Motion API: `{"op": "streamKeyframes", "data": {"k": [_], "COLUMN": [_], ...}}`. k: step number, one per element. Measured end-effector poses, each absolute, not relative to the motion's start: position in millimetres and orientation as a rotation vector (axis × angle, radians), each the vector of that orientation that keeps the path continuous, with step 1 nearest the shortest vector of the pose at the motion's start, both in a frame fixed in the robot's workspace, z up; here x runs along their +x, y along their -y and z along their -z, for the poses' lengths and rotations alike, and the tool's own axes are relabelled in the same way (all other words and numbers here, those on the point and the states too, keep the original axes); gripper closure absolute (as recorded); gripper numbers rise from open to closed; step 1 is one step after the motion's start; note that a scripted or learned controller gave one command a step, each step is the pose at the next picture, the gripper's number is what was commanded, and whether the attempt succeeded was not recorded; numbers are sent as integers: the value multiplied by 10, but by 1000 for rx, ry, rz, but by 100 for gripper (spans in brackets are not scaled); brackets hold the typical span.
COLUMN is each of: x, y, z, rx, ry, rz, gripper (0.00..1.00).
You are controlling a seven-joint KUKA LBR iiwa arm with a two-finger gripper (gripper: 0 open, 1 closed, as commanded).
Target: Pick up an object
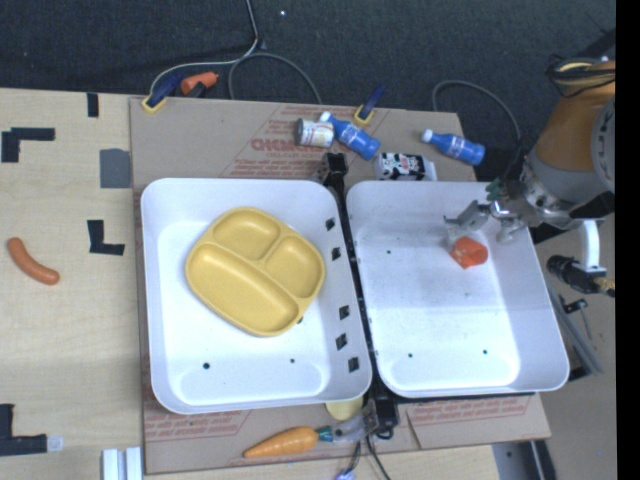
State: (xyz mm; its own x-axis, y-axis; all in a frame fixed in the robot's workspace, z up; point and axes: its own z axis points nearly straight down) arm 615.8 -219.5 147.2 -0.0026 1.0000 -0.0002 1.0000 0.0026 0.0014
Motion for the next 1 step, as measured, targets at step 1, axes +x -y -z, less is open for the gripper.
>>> {"op": "streamKeyframes", "data": {"k": [1], "x": [6086], "y": [2234], "z": [-828], "rx": [2217], "ry": [-2221], "rz": [1], "gripper": [0]}}
